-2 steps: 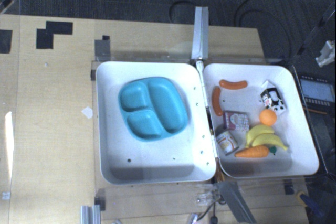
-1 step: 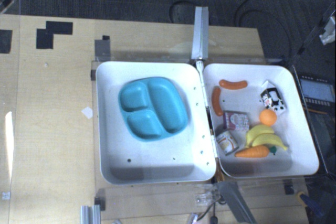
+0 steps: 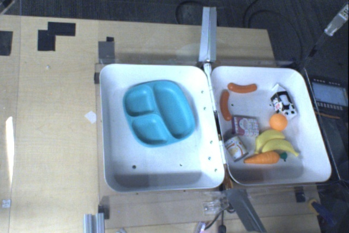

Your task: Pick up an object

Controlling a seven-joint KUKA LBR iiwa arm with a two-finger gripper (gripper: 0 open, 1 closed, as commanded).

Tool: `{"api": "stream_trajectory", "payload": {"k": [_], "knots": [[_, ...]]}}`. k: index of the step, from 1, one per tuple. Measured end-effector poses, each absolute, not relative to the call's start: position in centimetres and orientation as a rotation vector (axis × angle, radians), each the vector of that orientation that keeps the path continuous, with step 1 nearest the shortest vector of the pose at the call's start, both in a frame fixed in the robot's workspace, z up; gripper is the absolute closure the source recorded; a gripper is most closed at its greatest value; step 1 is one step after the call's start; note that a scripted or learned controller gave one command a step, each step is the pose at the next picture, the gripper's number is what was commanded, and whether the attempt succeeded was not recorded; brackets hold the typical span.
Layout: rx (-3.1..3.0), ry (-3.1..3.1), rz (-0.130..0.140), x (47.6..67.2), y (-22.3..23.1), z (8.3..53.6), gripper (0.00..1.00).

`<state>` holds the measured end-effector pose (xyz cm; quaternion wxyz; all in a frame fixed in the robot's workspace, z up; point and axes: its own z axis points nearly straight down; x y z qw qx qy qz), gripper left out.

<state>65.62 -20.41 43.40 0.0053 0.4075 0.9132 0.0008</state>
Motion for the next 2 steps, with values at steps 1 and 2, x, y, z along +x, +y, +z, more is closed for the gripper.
{"api": "stream_trajectory", "payload": {"k": [1, 2], "knots": [[1.363, 2.822, 0.002, 61.1, -20.5, 30.0, 1.0], [1.474, 2.764, 0.004, 66.3, -18.4, 29.2, 1.0]]}}
